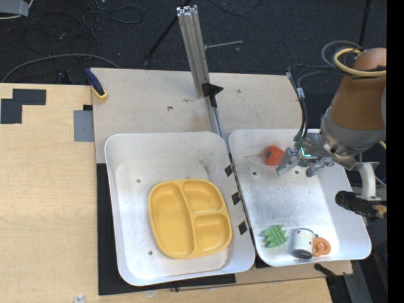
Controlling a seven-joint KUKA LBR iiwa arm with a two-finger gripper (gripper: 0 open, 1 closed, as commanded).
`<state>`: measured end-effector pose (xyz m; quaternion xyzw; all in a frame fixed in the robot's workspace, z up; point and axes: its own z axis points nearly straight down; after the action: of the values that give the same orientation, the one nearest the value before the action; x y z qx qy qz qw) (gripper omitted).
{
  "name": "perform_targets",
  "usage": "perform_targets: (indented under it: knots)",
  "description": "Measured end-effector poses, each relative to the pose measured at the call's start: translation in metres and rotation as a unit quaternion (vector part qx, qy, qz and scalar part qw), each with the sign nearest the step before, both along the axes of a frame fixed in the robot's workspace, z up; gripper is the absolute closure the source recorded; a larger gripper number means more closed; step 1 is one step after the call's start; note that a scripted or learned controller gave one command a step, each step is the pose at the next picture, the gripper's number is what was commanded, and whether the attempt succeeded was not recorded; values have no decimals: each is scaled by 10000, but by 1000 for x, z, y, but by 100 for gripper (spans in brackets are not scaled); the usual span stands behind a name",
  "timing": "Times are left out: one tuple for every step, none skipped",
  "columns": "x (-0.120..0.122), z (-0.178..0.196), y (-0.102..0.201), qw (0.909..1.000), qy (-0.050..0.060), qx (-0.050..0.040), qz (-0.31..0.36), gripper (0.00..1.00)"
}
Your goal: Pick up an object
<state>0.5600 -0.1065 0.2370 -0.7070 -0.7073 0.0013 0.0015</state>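
Right now I see the gripper (297, 163) low over the right bin (353, 248), just beside a small red object (273, 155) at its far left side, and I cannot tell its state. At that bin's near edge lie a green toy (274, 235), a small metal cup (302, 242) and an orange piece (321, 247), while a yellow divided tray (189, 217) sits in the left bin (126, 169).

No readable text, label, brand, number or sign appears on anything here.
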Motion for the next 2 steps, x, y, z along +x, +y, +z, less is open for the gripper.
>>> perform_targets:
  knots:
    - [1,1,0,10000,-12,-1,1,0]
    - [8,-59,2,10000,18,4,-1,0]
